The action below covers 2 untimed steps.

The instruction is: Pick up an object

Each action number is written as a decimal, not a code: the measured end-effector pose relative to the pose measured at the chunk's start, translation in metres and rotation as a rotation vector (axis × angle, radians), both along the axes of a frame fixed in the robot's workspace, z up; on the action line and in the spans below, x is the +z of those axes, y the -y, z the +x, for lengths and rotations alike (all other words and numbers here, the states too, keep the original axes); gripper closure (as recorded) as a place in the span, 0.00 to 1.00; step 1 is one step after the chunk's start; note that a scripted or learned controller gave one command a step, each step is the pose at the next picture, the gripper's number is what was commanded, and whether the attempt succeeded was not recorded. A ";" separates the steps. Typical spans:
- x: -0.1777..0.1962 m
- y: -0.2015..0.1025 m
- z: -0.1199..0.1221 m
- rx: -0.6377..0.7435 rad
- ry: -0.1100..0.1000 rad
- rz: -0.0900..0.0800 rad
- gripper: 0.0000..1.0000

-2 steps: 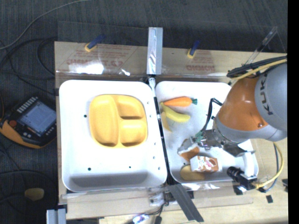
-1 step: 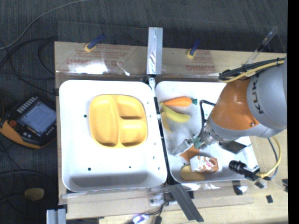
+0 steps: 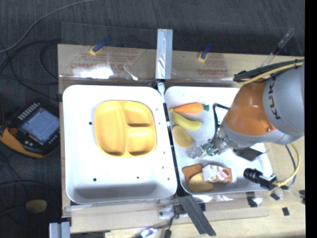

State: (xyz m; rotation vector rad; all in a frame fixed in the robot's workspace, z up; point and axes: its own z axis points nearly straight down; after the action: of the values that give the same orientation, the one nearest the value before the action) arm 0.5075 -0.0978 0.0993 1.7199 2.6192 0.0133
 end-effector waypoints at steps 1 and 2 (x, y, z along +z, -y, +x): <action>0.160 -0.042 -0.023 -0.132 -0.012 -0.004 1.00; 0.220 -0.029 0.017 -0.506 -0.013 -0.004 1.00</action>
State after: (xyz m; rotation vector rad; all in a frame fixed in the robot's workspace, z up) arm 0.5244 -0.0686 0.3195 2.3255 2.1097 -0.0063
